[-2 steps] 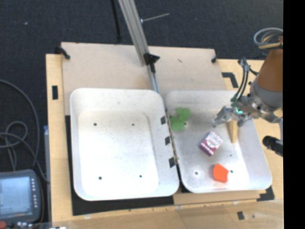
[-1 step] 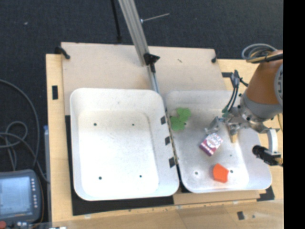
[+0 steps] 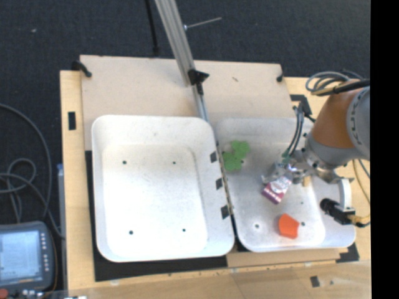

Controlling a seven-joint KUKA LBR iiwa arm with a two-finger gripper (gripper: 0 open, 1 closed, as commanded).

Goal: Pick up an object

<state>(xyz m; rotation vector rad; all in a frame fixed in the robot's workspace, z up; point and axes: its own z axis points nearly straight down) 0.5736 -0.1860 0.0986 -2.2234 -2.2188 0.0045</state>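
Over the right bin, the gripper sits low against a pink-and-white packet, though I cannot tell whether it pinches it. An orange block lies at five o'clock from the packet, a green toy at ten o'clock.

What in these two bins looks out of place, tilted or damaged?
Nothing looks spilled or broken. The green object, the pink and white object and the orange object all lie loose in the right bin. The gripper hangs right beside the pink and white one, which lies tilted.
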